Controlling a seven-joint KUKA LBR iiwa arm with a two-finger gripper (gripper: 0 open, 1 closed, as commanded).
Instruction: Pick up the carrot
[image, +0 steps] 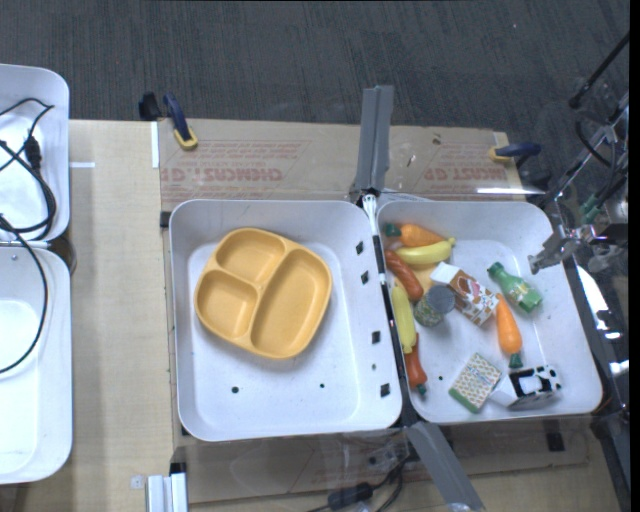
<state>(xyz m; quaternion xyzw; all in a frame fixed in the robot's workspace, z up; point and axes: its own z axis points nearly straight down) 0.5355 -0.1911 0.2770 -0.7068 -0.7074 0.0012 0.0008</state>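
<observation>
Partly cut off at right — jaws (548, 262), state unclear; carrot (508, 331) lies free in right bin (575, 300).

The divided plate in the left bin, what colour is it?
Yellow-orange all over; the divided plate shows clearly in the camera view.

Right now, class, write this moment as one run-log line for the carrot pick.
stage: before grasp | target: orange carrot lying in right white bin, beside green bottle | gripper: above bin's right rim, apart from carrot

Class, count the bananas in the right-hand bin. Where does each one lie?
2. One banana lies near the bin's top left; the other banana runs along its left wall. More may be hidden under the clutter.
</observation>
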